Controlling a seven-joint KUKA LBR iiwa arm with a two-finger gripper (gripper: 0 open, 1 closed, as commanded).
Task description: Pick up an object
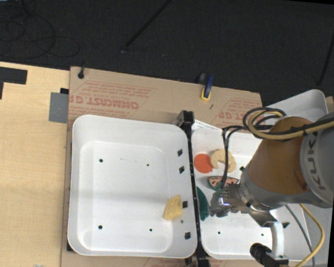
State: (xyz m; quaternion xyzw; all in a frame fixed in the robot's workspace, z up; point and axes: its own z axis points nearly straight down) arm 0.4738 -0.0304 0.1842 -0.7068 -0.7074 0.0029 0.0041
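My gripper (224, 202) hangs low in the right bin (226, 243), near its left wall, under the orange-banded wrist. A dark green object (202, 206) lies just left of it against the divider. A red-orange ball (203, 161) and a pale yellow lump (222, 159) sit farther back in the same bin. A brown and orange flat piece (216, 181) shows right behind the gripper. In the left bin (94, 152), a yellow wedge (174, 208) rests near the right wall. The arm covers much of the right bin.
A black clamp strip (189, 179) divides the two bins. Cardboard (129, 99) lies under both bins. A blue and yellow clamp (207, 88) stands at the cardboard's back edge. Cables loop over the wrist (257, 119).
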